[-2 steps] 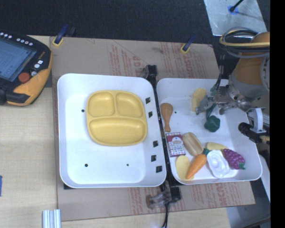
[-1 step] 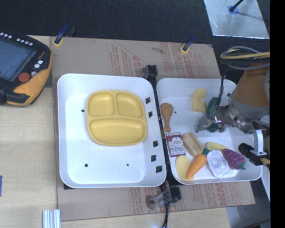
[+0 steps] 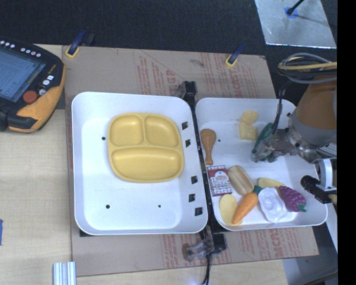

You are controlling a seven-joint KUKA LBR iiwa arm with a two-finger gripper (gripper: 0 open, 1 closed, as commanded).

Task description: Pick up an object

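My gripper point(image 3: 266, 152) hangs low over the middle of the right bin point(image 3: 223, 108), reaching in from the right, and I see nothing held in it. A pale yellow chunk point(image 3: 247, 126) lies just behind it to the left. In front of it sit a bread roll point(image 3: 240, 179), a red packet point(image 3: 218, 180), an orange carrot point(image 3: 245, 208), a yellow round piece point(image 3: 227, 206), a white item point(image 3: 271, 204), purple grapes point(image 3: 291, 197) and a yellow banana point(image 3: 271, 183). A wooden spoon point(image 3: 208, 143) lies along the bin's left side.
The left bin point(image 3: 89, 177) holds a yellow divided plate point(image 3: 146, 146). A teach pendant point(image 3: 21, 85) rests on the bench at far left. Black clips line the divider between the bins point(image 3: 195, 159). The arm's body point(image 3: 315, 117) covers the right bin's right edge.
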